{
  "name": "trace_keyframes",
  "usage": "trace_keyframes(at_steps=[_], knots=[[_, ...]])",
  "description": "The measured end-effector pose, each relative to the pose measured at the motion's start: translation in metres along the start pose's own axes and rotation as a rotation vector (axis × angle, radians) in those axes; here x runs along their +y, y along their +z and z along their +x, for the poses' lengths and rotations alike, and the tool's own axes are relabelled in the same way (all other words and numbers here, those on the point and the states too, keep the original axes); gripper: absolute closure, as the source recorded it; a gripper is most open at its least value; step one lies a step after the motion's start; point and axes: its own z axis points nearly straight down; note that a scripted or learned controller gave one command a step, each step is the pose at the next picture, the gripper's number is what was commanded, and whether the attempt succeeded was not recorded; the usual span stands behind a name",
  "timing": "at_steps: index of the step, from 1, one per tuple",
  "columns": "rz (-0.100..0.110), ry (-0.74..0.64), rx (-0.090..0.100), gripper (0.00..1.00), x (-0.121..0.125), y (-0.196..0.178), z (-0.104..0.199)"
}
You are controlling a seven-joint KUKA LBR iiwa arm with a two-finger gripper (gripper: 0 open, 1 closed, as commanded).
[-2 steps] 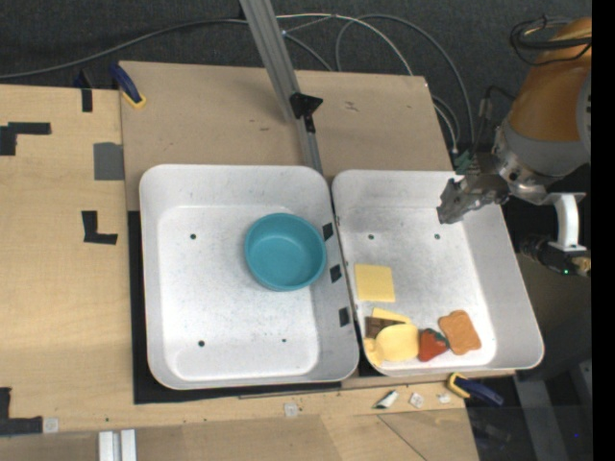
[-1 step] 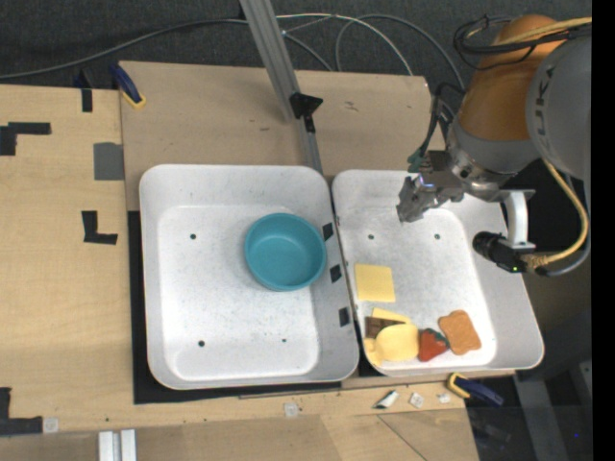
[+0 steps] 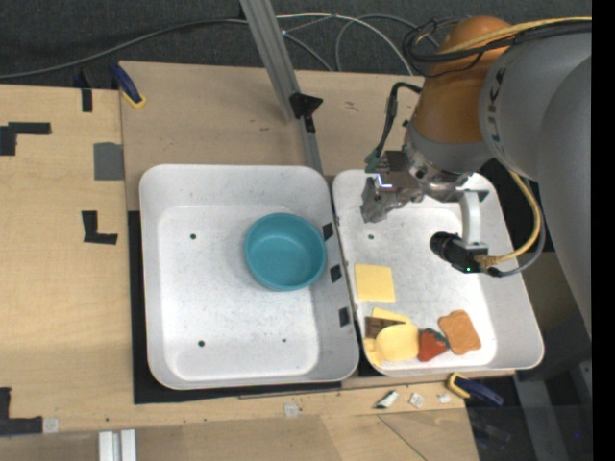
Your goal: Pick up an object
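Observation:
My gripper (image 3: 373, 209) hangs over the far left corner of the right bin (image 3: 500, 257), pointing down, with nothing seen between its fingers. Below it in the same bin lies a flat yellow square (image 3: 375, 281). At the bin's near edge sit a yellow wedge and round yellow piece (image 3: 392, 339), a red piece (image 3: 431, 346) and an orange biscuit-like piece (image 3: 461, 331). A blue bowl (image 3: 283, 250) stands upright in the left bin (image 3: 192, 286), near its right side.
A slanted metal pole (image 3: 279, 65) rises behind the bins near the left bin's far right corner. A black camera unit (image 3: 452, 250) on the wrist hangs over the right bin's middle. Cables run along the back of the bench.

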Motion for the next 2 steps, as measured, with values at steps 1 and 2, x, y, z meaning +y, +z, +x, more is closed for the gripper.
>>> trace_keyframes(at_steps=[1, 2], knots=[[-0.001, -0.001, 0.001, 1.00, -0.005, -0.003, 0.054], [-0.001, -0.001, 0.000, 1.00, 0.006, 0.008, 0.109]])
